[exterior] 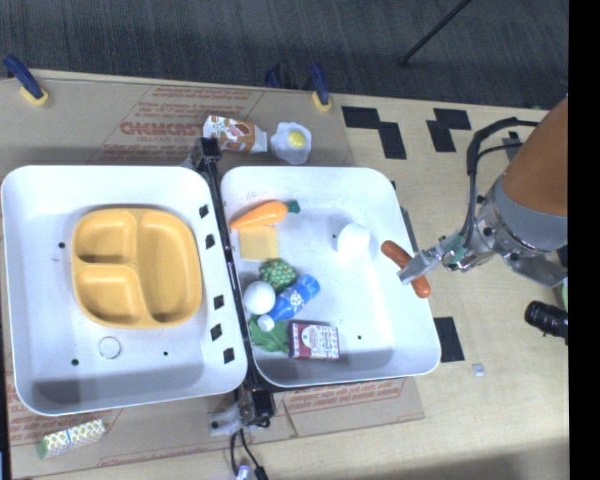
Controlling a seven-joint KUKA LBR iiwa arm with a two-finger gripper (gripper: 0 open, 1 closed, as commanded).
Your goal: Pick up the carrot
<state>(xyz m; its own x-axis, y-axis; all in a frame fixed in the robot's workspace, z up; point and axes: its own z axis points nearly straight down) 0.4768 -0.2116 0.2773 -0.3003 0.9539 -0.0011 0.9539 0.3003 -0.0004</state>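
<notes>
Carrot (259, 213): lies at the far left of the right bin (380, 183), well apart from the gripper (430, 260).
Around it: yellow block (259, 242) touching, broccoli (277, 272) near.
Gripper: over the bin's right rim, beside a sausage (404, 267); fingers unreadable.
Left bin (30, 298): yellow tray (137, 265).

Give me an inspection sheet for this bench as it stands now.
Surface: tan bench top bearing two white bins, left bin, right bin.
Job's things: orange carrot with green top lying in the right bin's far-left corner, untouched.
Clutter: yellow divided plastic tray in the left bin; yellow cheese wedge, broccoli, white egg, blue bottle, red carton, sausage.
Grippers: gripper at the right bin's right rim, by the sausage.
Cables: black cable looping above the wrist.
Surroundings: dark carpet.
</notes>
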